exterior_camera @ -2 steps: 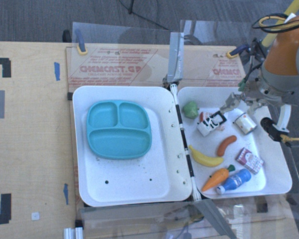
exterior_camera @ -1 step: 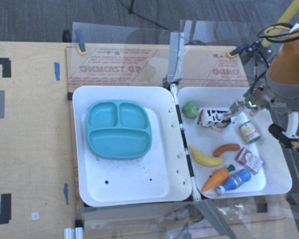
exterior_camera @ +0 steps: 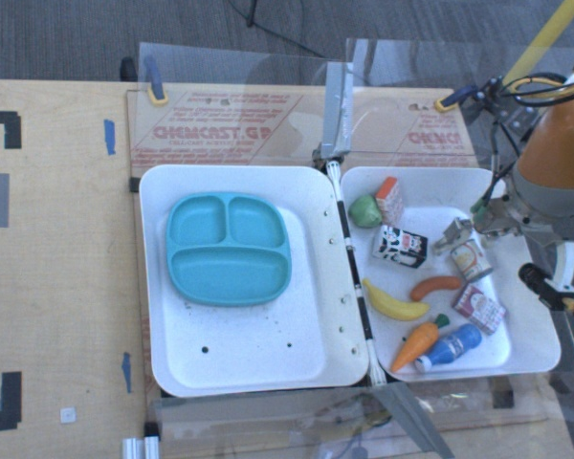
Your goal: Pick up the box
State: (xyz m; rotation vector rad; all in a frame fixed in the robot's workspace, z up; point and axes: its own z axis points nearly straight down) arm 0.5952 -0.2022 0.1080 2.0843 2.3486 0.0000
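as you look down on the bench, you have two shallow white bins side by side. your left bin (exterior_camera: 239,352) holds a blue divided plate (exterior_camera: 229,249) with three sections, lying flat toward the bin's upper left. your right bin (exterior_camera: 540,352) holds the clutter.

the task's thing could be any of three small cartons. a black and white box (exterior_camera: 400,246) lies on its side near the middle of the right bin. a red and white carton (exterior_camera: 390,199) stands just above it, touching or almost touching a green round fruit (exterior_camera: 364,210) on its left. a dark red box (exterior_camera: 479,308) lies lower right, just above a blue bottle (exterior_camera: 453,345).

a yellow banana (exterior_camera: 394,303) lies near the divider between the bins. an orange carrot (exterior_camera: 416,344) lies below it, beside the bottle. a red sausage (exterior_camera: 436,285) sits between the banana and the dark red box. a small tan packet (exterior_camera: 469,258) lies just above the sausage.

your arm (exterior_camera: 553,161), grey with its orange band, comes in from the right over the bin's upper right. the gripper (exterior_camera: 459,231) sits just above the tan packet and right of the black and white box. you cannot tell whether the claw is spread or pressed together, and no object is visibly between it.
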